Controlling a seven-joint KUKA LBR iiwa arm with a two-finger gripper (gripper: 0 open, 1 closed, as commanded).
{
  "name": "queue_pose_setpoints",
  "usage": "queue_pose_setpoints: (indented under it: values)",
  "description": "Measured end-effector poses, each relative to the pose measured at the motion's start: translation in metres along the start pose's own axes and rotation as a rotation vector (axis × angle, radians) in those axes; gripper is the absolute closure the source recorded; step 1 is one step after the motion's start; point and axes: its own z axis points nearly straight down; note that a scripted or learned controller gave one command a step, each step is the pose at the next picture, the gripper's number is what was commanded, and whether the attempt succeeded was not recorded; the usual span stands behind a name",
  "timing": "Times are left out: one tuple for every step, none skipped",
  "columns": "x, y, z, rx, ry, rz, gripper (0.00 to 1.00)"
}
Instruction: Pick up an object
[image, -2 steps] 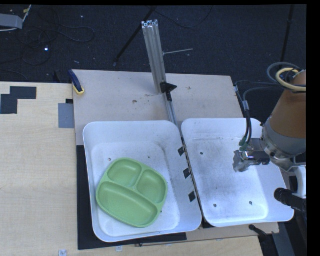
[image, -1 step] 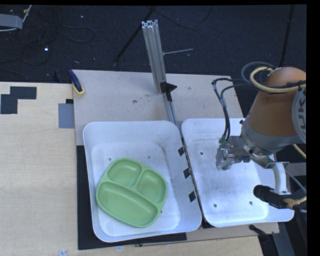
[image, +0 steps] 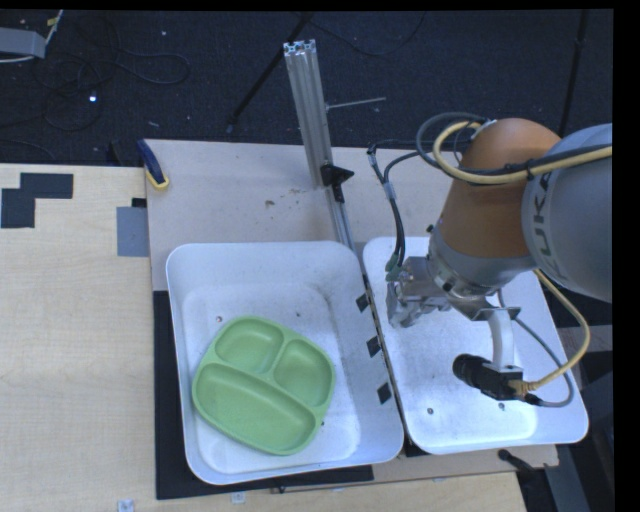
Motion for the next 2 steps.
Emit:
queue_pose_setpoints:
  values:
    - [0.051,0.027,-0.002,-0.001,0.000,0.001,1.00]
    - [0.092,0.041,0.001,0.000,-0.001,0.002,1.00]
